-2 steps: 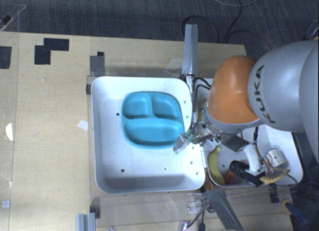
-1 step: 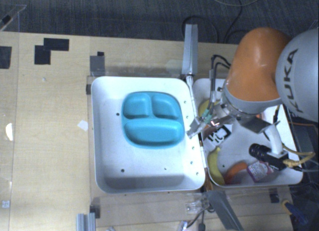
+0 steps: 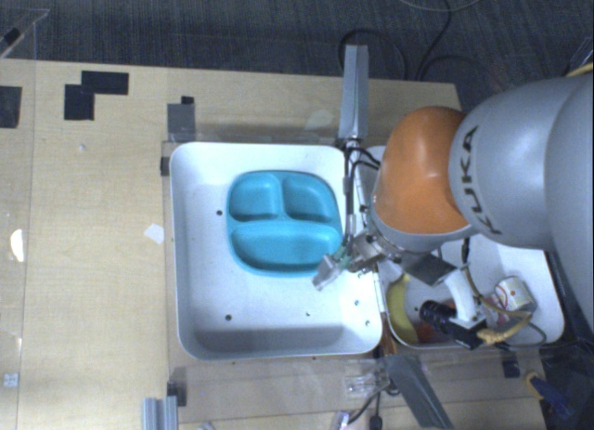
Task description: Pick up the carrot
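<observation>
Tool [image 3: 336, 266], grip state not readable, hangs over left bin [image 3: 200, 261] at blue tray's [image 3: 278, 224] 4 o'clock corner; likely carrot, a dim orange-red bit [image 3: 422, 331], lies toward 4 o'clock in right bin, long axis unclear

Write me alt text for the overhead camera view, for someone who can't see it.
A grey KUKA arm with an orange band reaches in from the right, its gripper low by the right edge of a blue divided plate in the left white bin.
</observation>
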Robot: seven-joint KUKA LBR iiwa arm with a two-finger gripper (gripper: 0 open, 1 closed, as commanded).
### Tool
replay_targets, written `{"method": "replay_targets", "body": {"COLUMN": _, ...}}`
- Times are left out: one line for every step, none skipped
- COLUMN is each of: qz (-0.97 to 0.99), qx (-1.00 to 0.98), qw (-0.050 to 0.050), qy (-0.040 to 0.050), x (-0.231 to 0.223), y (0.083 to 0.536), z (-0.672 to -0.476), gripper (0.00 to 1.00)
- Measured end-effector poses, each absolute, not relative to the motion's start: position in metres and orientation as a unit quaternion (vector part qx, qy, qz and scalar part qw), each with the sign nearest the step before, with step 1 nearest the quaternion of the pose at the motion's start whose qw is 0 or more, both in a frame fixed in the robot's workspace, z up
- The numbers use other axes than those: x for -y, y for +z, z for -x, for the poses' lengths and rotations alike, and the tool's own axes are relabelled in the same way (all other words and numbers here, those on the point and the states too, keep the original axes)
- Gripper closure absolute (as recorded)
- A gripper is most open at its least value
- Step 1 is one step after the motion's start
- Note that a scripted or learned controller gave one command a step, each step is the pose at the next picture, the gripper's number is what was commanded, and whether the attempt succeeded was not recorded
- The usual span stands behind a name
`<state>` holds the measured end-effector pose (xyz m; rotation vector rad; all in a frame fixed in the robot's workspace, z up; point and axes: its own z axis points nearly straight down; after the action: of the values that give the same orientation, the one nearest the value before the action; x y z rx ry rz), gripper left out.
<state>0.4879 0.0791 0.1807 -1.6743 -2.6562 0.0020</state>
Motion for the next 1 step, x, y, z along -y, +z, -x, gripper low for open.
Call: {"method": "replay_targets", "body": {"qz": 0.557, "qx": 0.831, "qw": 0.000, "qy": -0.0001, "x": -0.0453, "y": 0.1815, "z": -0.4888, "gripper": 0.00}}
